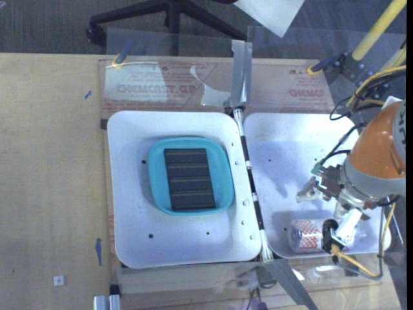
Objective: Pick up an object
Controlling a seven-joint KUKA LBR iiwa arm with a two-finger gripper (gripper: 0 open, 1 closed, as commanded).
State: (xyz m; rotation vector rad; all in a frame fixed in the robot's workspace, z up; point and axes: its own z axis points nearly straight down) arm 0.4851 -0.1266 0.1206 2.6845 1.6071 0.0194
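End effector over right bin, grip state not discernible.
A red-checked canister lay at that bin's front edge; a teal tray holding a dark ridged block sat mid left bin.

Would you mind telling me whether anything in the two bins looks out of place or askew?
Only slightly: the small red-checked container in the right bin seems to lie on its side by the front wall.
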